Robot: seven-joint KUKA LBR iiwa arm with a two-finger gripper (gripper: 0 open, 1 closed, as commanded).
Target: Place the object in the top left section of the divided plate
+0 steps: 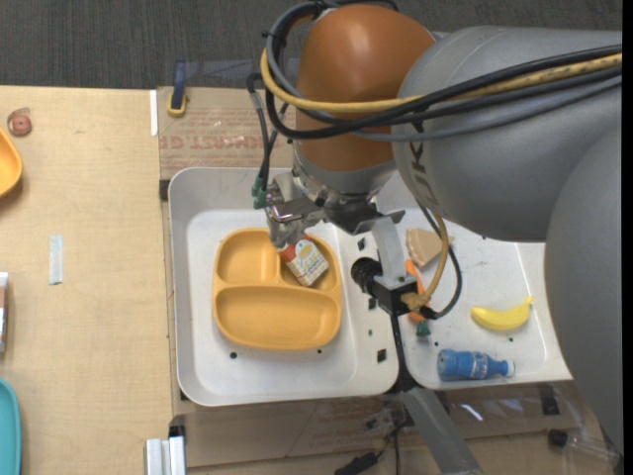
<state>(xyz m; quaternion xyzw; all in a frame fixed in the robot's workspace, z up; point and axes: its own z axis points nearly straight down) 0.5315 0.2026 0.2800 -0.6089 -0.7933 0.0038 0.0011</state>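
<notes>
Gripper hangs over divided plate, pinching small carton at its top end. Carton dangles over plate's upper right section, beside the divider. Looks light, thin-walled, crushable; hold its stiffer edges, gently.

Lighting is even, bright and diffuse, from overhead; no hard-edged shadows. A soft shadow lies under the arm across the left bin and beside the plate. Broad dull sheen on the orange band and on the grey casing (no blown highlights). White bin floors are near clipping. Focus is fair on the bench; the arm, closest to the lens, looks slightly soft. Fine detail is grainy overall.
</notes>
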